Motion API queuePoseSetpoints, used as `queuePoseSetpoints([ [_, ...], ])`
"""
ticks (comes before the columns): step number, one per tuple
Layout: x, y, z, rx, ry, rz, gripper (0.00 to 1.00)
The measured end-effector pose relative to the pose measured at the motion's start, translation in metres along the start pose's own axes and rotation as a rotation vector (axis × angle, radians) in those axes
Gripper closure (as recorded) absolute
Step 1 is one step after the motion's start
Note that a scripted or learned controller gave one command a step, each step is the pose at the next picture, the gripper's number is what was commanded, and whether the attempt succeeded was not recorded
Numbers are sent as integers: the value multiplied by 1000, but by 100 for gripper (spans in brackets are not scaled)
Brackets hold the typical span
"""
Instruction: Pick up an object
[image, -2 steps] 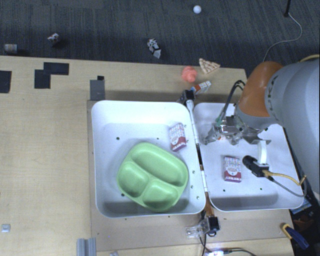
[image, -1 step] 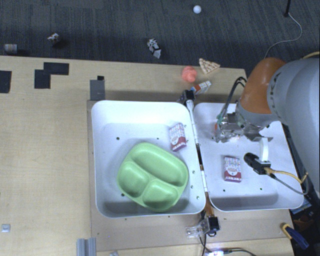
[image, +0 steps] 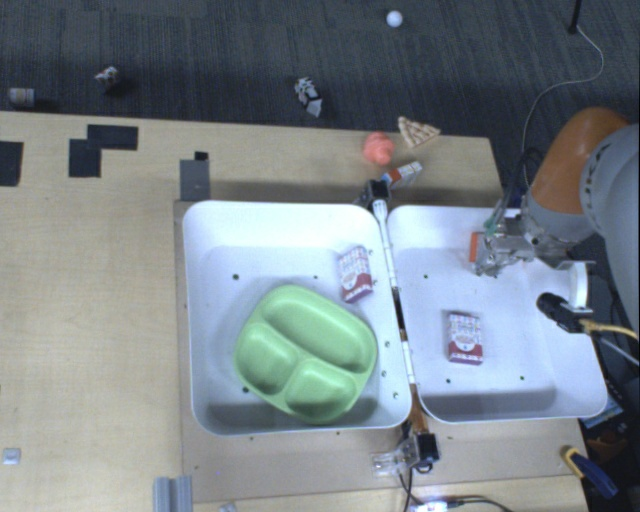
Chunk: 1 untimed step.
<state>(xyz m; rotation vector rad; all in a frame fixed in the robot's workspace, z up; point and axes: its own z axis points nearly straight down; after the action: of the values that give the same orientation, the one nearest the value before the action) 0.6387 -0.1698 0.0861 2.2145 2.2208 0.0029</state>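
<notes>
I count two red packets: one (image: 355, 273) near the left bin's (image: 205, 300) right edge beside one green tray (image: 305, 350), one (image: 464, 336) mid right bin (image: 570, 400). The gripper (image: 491, 256) hangs by that bin's far edge (grip state I cannot tell).

A lime-green moulded plastic divided tray (image: 306, 351) and a red-and-white printed packet (image: 355, 273) lie in a white shallow bin (image: 215, 300); a matching red-and-white packet (image: 464, 337) beside, on a pale wooden desk (image: 90, 330).

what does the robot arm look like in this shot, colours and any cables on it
The arm is a rounded grey body with a broad orange band near its top. At its end sits a small grey metal gripper with an orange patch on its side. A thin dark cable loops up behind it.
</notes>
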Motion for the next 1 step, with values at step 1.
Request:
queuePoseSetpoints([
  [1,43,-43,-122,-3,2,-3,100],
])
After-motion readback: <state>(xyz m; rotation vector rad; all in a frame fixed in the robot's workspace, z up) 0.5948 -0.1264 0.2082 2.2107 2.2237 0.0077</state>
